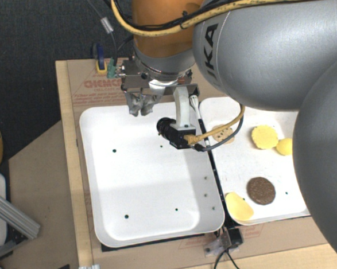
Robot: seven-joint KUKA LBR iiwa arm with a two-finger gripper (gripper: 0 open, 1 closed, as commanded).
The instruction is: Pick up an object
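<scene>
Brown disc (260, 190) lies in right bin (278, 216), near its front edge; yellow pieces around it: one just left at front corner (238, 206), two further back (265, 137) (284, 147). Gripper (142, 106) hangs over back edge of left bin (152, 230), nothing seen between fingers; whether apart or together, cannot tell. From gripper, all objects lie well off to right and forward, across divide between bins; disc round, no long axis to line up on
</scene>
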